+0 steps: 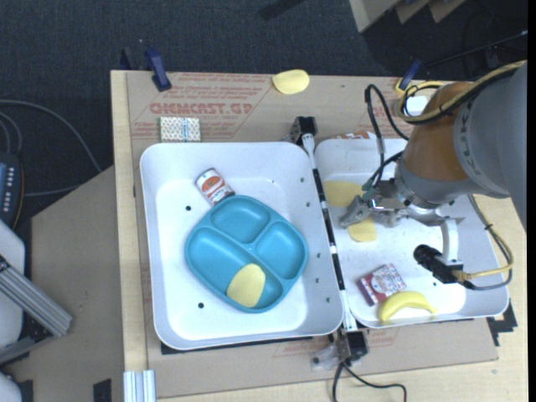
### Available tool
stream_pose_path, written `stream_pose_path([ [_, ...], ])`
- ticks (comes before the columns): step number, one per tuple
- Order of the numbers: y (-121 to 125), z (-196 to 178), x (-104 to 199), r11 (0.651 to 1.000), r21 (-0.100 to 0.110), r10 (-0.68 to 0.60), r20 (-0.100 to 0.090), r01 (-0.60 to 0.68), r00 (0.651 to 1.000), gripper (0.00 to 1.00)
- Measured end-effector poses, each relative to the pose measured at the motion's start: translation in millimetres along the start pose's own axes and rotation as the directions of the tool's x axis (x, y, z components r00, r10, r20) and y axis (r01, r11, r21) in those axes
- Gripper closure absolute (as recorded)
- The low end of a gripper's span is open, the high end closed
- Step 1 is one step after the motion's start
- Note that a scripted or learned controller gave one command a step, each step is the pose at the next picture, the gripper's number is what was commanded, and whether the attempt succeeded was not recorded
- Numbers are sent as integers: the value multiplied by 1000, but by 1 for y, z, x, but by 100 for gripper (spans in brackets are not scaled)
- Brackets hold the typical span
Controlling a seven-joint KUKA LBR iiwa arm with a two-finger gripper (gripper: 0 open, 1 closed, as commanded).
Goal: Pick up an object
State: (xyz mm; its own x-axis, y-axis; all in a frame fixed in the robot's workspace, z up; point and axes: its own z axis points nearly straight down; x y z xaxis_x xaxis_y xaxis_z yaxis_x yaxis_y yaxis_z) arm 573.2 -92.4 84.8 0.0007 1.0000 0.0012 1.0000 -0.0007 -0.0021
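Two white bins fill the bench; my gripper (362,213) hangs mid-right of frame over the right bin (481,304), beside a yellow piece (363,232). Whether I'm open I cannot tell. It looks light, possibly soft; I'd pinch its middle.

The divided plate (244,255) lies in the left bin (159,224). Behind the plate lies a small can (214,186). Right of the plate, in the right bin (484,301), lie a banana (405,306) and a packet (382,282).

Yellow piece (363,232) in right bin (477,304)
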Motion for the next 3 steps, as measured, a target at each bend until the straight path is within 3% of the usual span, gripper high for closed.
stream_pose_path([
  [1,-11,0,-7,1000,1,0,0,0,1000,0],
  [2,26,0,-29,1000,-4,-1,2,1,1000,0],
  [3,0,0,2,1000,0,-1,0,1,1000,0],
])
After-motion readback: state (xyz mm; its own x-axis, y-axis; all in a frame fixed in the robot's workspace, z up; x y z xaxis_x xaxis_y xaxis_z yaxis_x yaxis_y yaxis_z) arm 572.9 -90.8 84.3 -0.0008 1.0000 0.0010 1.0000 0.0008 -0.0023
